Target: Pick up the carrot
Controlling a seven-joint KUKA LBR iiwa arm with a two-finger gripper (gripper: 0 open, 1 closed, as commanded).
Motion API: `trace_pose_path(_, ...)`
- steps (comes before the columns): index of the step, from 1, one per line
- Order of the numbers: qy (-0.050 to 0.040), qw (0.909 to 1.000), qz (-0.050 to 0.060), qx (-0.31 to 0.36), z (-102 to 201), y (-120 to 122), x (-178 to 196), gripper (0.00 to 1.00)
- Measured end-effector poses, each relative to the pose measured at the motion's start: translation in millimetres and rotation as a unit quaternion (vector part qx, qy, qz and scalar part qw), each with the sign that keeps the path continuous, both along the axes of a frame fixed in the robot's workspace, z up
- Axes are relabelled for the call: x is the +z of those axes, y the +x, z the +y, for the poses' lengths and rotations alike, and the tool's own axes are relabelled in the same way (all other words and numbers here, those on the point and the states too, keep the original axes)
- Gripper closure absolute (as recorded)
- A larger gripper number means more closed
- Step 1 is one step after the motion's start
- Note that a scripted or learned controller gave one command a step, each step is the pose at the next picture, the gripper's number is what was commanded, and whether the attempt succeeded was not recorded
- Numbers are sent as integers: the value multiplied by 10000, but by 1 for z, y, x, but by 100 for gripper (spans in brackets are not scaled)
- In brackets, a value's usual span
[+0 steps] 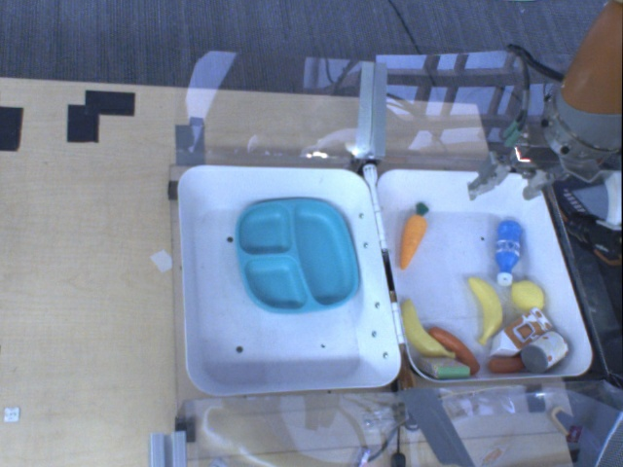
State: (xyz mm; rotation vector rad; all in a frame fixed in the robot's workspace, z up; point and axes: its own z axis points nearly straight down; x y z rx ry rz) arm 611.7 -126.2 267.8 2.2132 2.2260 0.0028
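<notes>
Fingers (506, 175) spread apart and holding nothing hover over the far right corner of the right bin (576, 290). The carrot (413, 236) lies alone on the bin floor near the left wall, leaf end pointing away, well apart from the bottle (507, 245) and the bananas (485, 309). For a clean pick, I would travel left until centred over the orange body, turn to straddle its width, then descend; the bin wall beside it leaves little room.

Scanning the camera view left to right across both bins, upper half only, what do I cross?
Blue divided plate → carrot → blue bottle → gripper, at the right bin's far right corner.
</notes>
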Motion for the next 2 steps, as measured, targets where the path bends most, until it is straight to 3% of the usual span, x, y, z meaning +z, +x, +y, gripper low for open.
trace_pose_path(1, -4, 9999, -28, 106, 44, 44, -180, 0)
trace_pose_path(2, 0, 9966, -8, 828, 19, 22, -162, 0)
